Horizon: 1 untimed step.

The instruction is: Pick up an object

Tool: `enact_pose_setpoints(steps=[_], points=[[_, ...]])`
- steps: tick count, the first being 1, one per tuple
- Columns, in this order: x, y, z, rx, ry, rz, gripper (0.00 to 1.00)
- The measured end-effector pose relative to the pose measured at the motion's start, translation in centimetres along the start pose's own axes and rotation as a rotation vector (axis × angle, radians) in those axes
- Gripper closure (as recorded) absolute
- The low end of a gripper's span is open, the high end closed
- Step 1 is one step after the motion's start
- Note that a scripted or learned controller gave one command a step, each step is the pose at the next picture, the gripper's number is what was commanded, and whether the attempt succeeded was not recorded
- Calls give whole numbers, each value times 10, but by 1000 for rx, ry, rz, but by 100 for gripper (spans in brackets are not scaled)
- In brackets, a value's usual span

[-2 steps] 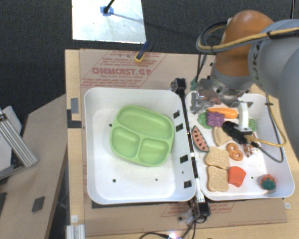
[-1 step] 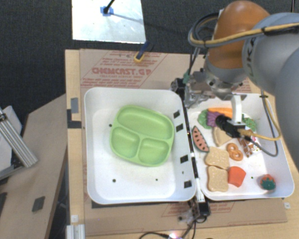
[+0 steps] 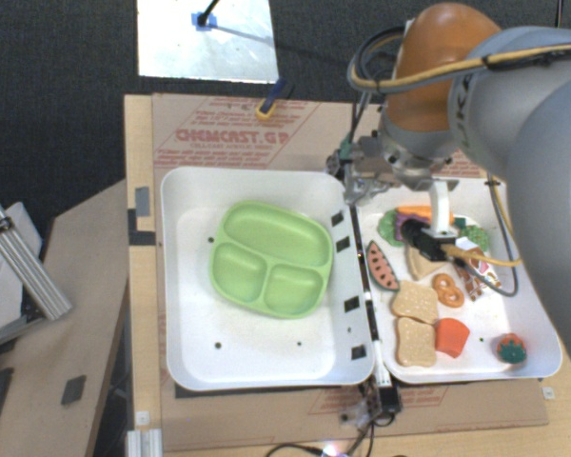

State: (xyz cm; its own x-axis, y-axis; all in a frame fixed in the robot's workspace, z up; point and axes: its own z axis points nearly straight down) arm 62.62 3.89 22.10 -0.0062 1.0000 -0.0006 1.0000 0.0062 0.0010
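- Hovering over the far end of the wall between two bins is the grey arm's two-finger gripper [image 3: 355,187]; whether it is wide or narrow cannot be told.
- Shallow white left bin [image 3: 190,327], off to the gripper's side: a pale green three-compartment plastic plate [image 3: 271,260].
- Shallow white right bin [image 3: 531,314], on the gripper's near side: a green leafy toy [image 3: 394,225] closest, then a red toy watermelon slice [image 3: 383,267], a brown pretzel [image 3: 447,288], two tan bread slices [image 3: 416,303] and an orange block [image 3: 451,336].
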Motion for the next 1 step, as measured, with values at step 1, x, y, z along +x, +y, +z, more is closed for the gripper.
enact_pose_setpoints(steps=[1], points=[[-12, -11, 6, 2, -1, 6, 100]])
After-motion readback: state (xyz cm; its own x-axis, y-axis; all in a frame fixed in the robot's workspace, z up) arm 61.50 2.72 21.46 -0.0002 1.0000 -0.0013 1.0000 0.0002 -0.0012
